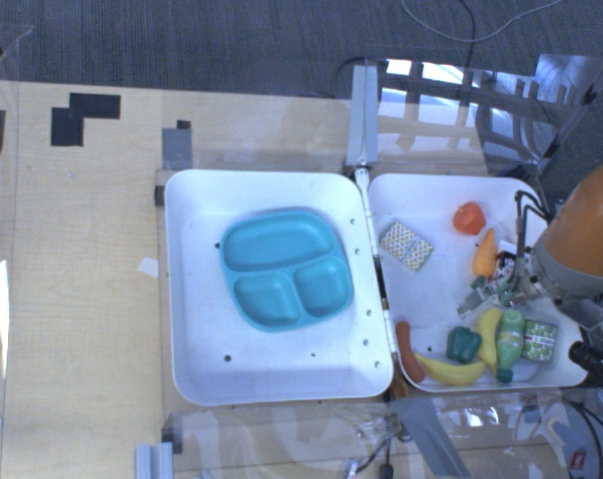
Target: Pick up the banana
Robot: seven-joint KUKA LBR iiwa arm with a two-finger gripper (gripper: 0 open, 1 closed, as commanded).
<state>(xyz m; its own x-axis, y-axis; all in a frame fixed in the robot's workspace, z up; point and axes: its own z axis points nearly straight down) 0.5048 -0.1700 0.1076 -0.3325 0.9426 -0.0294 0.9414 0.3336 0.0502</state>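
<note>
The yellow banana (451, 370) lies curved along the front wall of the right bin (436, 193), between a red sausage (409, 352) on its left and a green bottle (508, 344) on its right. A dark green pepper (463, 344) rests against its upper side. My gripper (496, 290) hangs over the right part of this bin, behind the banana and apart from it, just above a second yellow piece (489, 325). The grey wrist and orange band (591, 223) reach in from the right edge.
The right bin also holds a red tomato (469, 218), an orange carrot (484, 252), a patterned packet (406, 244) and a green box (540, 340). In the left bin (197, 267) sits a blue divided plate (285, 267). A metal rail (361, 118) stands behind the bins.
</note>
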